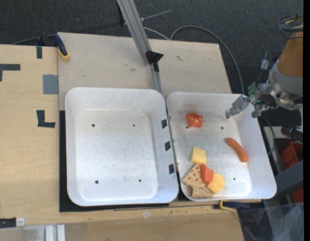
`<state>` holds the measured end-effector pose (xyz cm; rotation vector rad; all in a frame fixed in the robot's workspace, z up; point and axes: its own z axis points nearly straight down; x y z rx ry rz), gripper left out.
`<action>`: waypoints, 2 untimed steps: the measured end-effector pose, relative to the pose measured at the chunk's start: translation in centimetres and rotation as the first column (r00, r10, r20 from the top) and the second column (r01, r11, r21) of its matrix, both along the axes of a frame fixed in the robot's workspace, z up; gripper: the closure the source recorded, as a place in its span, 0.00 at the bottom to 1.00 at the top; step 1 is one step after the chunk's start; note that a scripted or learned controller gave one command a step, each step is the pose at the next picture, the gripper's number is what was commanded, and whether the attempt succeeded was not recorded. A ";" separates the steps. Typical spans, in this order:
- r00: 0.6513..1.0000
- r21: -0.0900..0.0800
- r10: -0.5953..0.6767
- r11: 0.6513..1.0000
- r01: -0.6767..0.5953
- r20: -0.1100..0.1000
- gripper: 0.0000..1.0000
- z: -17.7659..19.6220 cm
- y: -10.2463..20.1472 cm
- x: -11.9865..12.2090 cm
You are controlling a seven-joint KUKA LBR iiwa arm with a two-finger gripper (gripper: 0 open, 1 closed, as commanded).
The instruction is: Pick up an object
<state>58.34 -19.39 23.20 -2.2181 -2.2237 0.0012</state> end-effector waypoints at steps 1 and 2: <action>1.000 0.000 0.000 1.000 0.000 0.000 0.00 0.0 0.0 0.0; 1.000 0.000 -0.002 1.000 0.002 -0.005 0.00 -4.6 -0.6 -0.3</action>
